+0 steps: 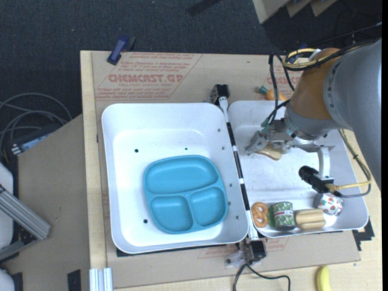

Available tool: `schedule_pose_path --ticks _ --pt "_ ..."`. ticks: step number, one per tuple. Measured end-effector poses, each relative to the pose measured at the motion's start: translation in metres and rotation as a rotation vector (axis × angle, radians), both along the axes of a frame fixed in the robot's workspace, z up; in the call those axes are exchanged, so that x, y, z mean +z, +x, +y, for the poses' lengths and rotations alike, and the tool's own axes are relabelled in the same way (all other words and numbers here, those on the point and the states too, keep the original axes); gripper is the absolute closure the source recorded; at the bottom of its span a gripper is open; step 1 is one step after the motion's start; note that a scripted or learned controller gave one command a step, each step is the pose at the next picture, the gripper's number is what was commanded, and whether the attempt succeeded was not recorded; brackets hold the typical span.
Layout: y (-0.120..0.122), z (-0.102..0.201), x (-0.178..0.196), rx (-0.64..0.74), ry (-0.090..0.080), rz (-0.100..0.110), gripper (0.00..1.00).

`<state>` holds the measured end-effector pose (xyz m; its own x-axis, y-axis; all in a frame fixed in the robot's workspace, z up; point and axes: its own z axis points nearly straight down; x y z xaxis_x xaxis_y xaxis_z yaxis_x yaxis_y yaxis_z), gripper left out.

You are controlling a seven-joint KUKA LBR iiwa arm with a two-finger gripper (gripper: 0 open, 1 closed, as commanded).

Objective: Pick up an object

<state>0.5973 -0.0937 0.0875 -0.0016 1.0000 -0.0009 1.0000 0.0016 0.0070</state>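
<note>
The grey arm (354, 83) reaches in from the right, claw (265, 143) low.

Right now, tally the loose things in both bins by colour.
Blue: 1, divided tray, left bin.
Tan: 2, block and a smaller piece, right bin.
Green: 1, can.
Orange-brown: 1, pretzel.
White with coloured spots: 1, small ball.
Total: 6.
</note>
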Motion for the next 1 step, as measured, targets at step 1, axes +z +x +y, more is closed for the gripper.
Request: schedule_pose_path --ticks 1 --pt "0.0514 -0.0185 -0.0006 0.0 -0.001 0.002 0.0"
